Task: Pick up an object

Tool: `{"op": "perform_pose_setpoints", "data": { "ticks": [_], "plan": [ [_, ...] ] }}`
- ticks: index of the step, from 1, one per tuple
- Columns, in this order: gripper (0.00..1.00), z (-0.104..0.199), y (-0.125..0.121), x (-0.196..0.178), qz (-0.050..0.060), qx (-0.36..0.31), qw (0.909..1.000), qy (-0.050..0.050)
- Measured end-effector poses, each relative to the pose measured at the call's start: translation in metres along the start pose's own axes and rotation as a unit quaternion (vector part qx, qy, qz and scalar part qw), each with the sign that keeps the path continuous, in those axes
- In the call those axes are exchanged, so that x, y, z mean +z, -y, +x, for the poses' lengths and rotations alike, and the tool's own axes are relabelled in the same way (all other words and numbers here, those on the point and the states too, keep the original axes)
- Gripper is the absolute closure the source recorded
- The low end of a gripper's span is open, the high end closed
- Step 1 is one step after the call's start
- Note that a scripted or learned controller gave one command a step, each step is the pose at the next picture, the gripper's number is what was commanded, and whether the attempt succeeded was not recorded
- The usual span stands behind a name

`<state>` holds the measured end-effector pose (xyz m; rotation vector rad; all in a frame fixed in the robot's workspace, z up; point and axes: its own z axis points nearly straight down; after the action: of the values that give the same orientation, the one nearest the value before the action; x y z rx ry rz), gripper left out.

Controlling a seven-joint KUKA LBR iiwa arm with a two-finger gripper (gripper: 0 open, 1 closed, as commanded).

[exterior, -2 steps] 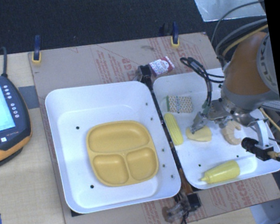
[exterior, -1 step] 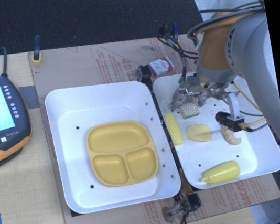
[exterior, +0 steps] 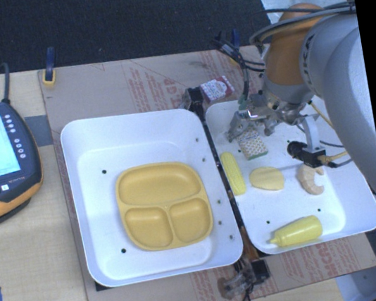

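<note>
Small patterned object in my right bin, sitting just under my claw.
Can't tell if it's gripped or not, tbh. Same bin: corn cob along the left wall, pale yellow chunk mid, yellow squeeze bottle at the front, beige piece on the right. Left bin has a yellow divided plate.

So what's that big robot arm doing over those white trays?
The robot arm is reaching into the right bin, trying to pick something up. Its gripper is low at the bin's far end, right by a small checkered piece. A corn cob, a pale yellow lump and a yellow bottle lie untouched. The left bin holds a yellow divided plate.
</note>
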<state>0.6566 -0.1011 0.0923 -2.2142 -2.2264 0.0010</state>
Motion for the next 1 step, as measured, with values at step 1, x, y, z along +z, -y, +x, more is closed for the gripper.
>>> {"op": "perform_pose_setpoints", "data": {
  "ticks": [1],
  "plan": [
    [0.00, 0.0087, 0.0092, 0.0005, 0.001, 0.000, 1.0000, 0.000]
  ]
}}
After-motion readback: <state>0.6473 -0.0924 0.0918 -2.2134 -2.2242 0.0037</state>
